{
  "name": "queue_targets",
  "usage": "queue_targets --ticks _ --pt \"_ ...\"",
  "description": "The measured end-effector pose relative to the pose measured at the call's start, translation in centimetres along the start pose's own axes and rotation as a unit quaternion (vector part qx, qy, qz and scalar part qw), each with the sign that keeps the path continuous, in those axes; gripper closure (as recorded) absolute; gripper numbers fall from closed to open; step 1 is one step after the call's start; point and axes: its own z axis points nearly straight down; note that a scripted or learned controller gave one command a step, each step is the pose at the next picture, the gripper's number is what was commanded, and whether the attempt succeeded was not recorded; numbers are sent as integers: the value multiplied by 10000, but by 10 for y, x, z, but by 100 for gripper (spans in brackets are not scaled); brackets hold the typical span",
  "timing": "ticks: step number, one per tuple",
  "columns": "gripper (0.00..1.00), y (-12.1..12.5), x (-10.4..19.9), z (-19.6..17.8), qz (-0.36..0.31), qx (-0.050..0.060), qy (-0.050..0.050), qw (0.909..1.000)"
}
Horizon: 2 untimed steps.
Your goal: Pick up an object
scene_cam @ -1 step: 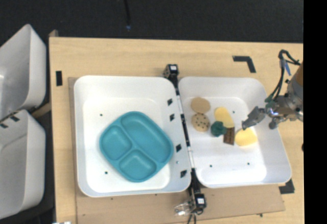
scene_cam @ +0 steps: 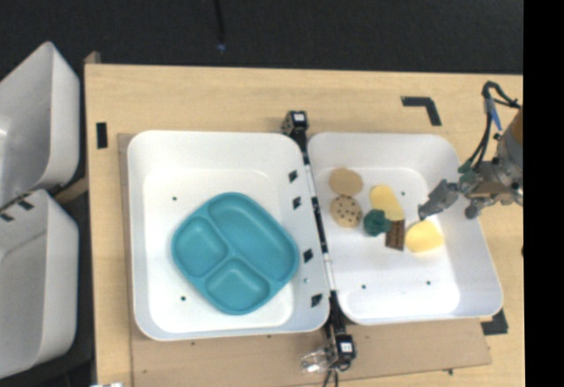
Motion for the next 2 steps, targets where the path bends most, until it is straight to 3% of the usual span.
queue_targets --ticks 2 --pt "0 11 -15 113 18 18 -1 10000"
